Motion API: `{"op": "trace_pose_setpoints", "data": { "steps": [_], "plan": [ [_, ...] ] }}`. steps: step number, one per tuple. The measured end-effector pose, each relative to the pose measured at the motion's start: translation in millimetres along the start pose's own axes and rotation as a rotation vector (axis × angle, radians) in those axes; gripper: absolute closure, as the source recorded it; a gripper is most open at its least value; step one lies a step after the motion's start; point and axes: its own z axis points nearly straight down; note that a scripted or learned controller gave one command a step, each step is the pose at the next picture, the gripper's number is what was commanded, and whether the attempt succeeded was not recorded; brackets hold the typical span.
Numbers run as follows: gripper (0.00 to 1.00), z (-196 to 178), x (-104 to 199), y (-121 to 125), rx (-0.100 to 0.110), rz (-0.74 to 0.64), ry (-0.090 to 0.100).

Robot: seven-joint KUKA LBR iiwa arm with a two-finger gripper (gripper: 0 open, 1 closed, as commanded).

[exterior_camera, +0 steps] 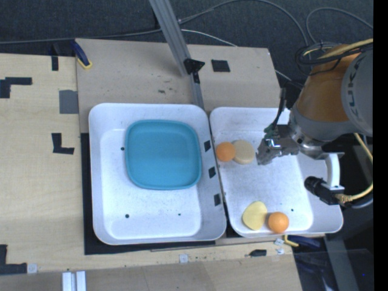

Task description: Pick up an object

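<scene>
Gripper (267, 152) low in the right bin (297, 180), beside the beige disc (244, 152).
Finger state unclear; a close could nudge the disc into the orange ball (225, 152) touching its left.

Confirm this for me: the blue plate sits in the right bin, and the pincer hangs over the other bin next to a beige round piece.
One thing is wrong: the blue plate lies in the left bin, not the right one. The camera view shows it. The rest holds: the pincer hangs over the right bin, next to the beige round piece.
</scene>
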Motion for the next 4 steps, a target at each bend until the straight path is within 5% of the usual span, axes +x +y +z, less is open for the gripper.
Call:
{"op": "trace_pose_setpoints", "data": {
  "steps": [1,4],
  "plan": [
    [1.00,-62,2,3,-0.002,0.000,0.000],
    [1.00,-39,146,21,0.005,-0.003,0.001]
  ]
}}
